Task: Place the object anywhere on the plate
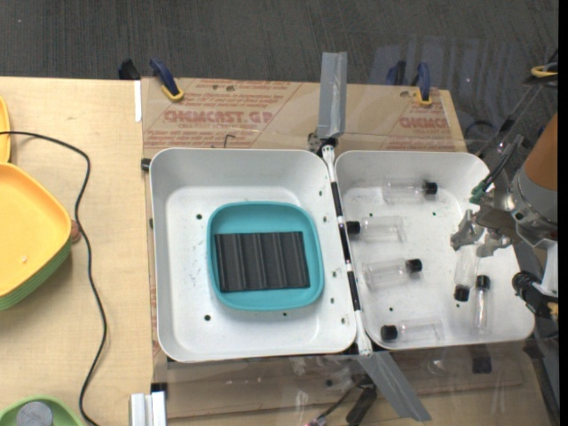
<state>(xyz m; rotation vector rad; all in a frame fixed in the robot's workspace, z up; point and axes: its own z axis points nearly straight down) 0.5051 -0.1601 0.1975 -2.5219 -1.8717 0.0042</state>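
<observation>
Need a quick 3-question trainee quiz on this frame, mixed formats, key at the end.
1. True or false: the teal plate lies in the left bin.
2. How many clear vials with black caps lie in the right bin? A) two B) four C) six
3. Fill in: the hand hangs over the ____ bin.

Key: 1 true. 2 C: near. 3 right.
</observation>
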